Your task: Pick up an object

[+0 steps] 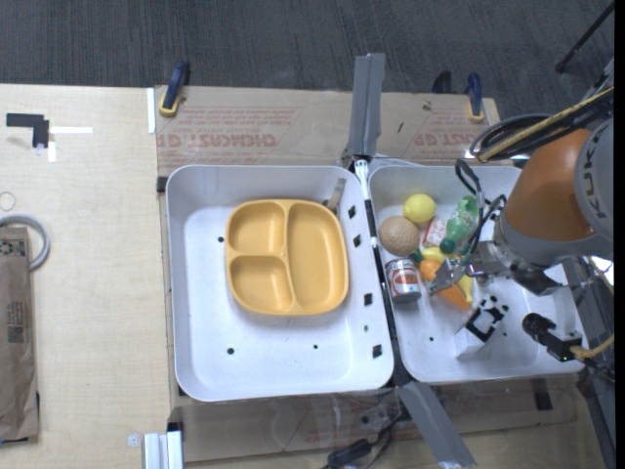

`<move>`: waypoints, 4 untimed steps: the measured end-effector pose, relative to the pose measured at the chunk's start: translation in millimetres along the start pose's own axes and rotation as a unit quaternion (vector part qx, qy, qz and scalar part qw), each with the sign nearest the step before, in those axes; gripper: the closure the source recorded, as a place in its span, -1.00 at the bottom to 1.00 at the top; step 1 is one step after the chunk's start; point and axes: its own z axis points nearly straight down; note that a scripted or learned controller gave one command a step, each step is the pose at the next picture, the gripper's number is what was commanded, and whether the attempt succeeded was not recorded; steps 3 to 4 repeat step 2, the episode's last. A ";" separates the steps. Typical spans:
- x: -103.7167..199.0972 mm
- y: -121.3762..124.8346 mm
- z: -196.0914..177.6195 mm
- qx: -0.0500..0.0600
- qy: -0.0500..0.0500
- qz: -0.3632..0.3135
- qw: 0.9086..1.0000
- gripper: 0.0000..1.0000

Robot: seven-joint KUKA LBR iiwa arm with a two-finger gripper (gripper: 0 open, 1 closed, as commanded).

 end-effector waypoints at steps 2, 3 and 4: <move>66.2 0.0 -115.9 0.000 0.000 -0.058 0.998 1.00; 66.2 0.0 -115.9 0.000 0.000 -0.058 0.998 1.00; 66.2 0.0 -115.9 0.000 0.000 -0.058 0.998 1.00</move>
